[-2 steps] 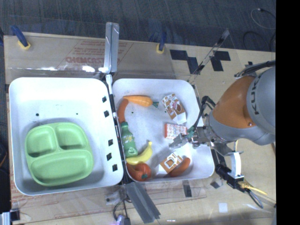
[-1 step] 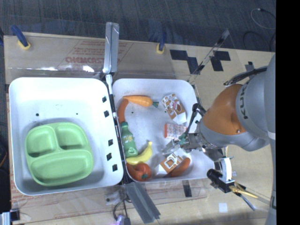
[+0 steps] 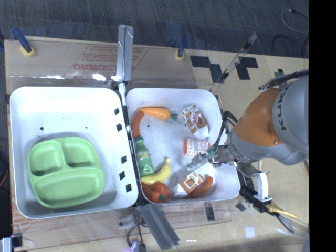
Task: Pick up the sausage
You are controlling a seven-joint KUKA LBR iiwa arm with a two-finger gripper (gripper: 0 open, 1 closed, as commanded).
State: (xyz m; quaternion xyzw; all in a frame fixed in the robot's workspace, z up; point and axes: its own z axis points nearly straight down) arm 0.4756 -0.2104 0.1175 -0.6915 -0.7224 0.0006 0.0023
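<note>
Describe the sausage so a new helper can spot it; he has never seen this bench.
Look in the right bin, at its bottom right corner in the camera view. There the sausage lies against a small carton. It is smooth, long and red-brown; the carton is boxy and printed.

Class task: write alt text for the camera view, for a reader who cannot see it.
A grey and orange robot arm reaches from the right over the right white bin, holding toy food: sausage, banana, carrot. The left bin holds a green divided plate.

Even, bright lighting; perhaps slightly soft.
</note>
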